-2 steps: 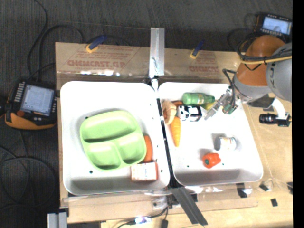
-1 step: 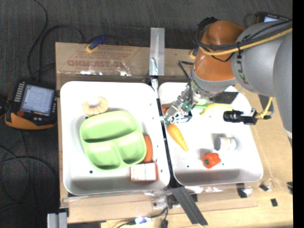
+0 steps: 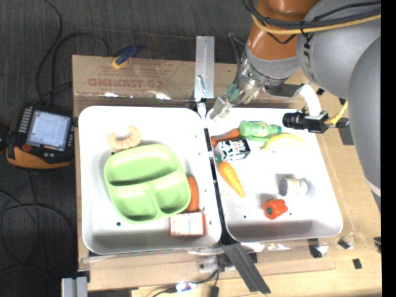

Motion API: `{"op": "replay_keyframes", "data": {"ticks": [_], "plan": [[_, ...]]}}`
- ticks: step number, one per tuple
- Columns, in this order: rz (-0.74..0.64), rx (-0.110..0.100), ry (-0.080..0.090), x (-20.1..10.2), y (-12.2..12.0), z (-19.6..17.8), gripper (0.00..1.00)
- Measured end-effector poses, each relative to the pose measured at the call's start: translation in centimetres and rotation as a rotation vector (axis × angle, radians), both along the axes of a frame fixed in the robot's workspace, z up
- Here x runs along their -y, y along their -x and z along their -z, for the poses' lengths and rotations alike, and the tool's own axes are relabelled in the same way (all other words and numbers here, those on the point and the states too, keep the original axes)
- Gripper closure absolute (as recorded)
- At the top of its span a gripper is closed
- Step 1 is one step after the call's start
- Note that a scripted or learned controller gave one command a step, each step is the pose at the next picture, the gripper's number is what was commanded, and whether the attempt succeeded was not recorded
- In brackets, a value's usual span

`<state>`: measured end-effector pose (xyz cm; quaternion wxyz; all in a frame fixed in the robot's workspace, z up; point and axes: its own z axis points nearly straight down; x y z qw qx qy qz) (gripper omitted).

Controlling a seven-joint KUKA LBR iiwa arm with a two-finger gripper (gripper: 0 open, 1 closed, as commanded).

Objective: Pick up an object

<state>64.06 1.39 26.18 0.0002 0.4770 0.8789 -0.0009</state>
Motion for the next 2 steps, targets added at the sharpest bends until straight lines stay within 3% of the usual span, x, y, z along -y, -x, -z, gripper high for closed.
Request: {"op": "replay_keyframes", "data": {"ticks": [1, 2], "plan": [[-0.299, 0.001, 0.001, 0.2, -2.8, 4.2, 1.00], [-0.055, 0.000, -0.001, -3.1, -0.5, 4.4, 1.00]]}}
